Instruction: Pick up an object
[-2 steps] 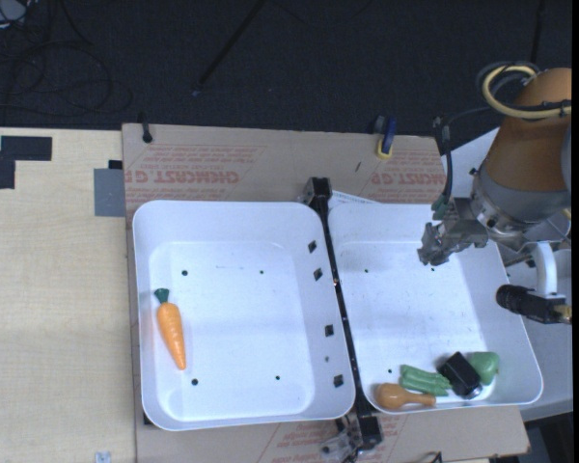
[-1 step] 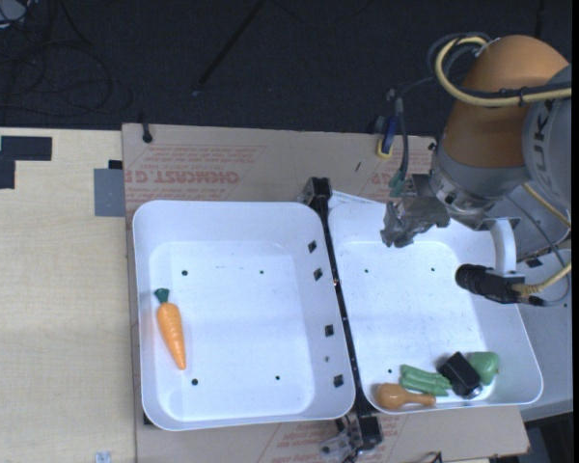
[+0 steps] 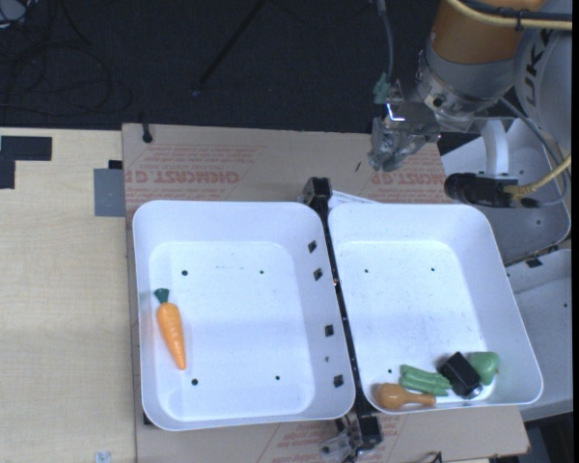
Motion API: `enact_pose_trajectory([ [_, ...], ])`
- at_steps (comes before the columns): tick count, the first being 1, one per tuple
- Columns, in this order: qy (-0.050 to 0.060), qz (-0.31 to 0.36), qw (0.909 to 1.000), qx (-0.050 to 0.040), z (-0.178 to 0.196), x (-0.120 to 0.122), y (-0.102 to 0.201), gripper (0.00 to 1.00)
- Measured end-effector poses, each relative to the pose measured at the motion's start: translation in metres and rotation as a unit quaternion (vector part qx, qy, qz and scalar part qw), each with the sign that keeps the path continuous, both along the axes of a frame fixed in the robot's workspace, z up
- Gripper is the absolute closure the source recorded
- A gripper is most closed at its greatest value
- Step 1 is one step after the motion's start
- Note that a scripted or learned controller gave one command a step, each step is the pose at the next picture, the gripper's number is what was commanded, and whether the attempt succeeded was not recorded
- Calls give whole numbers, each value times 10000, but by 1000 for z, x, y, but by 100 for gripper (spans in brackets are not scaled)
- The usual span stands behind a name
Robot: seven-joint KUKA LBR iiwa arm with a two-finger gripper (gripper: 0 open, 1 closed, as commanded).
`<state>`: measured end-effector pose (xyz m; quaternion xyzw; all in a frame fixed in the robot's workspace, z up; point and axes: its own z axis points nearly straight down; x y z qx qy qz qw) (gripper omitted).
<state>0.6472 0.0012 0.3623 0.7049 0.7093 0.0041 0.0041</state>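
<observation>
Presently the pincer (image 3: 394, 152) is hovering beyond the bins, its state impossible to tell. The carrot (image 3: 171, 329) is lying in the left bin (image 3: 222, 218) (probably light, stiff, slippery plastic); gripping across its thick middle seems best.

Two white bins side by side on a brown cardboard sheet (image 3: 270, 167). In the left bin (image 3: 227, 222), a toy carrot (image 3: 171, 331) near the left wall, green top pointing up the picture. In the right bin (image 3: 415, 225), a little pile in the near right corner: green pea pod (image 3: 423, 380), black block (image 3: 459, 373), green piece (image 3: 485, 363), orange-brown pear shape (image 3: 402, 396). Gripper (image 3: 394, 152) up high, past the far edge of the right bin, holding nothing.
</observation>
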Motion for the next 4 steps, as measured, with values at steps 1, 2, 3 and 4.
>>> enact_pose_trajectory([
  [1,111,-7,9999,5,-62,-36,49,100],
  [2,-24,-53,10000,-16,98,-18,-15,100],
  [3,111,-52,9999,-9,2,-4,-57,100],
  [4,105,-1,9999,12,-13,-88,13,100],
])
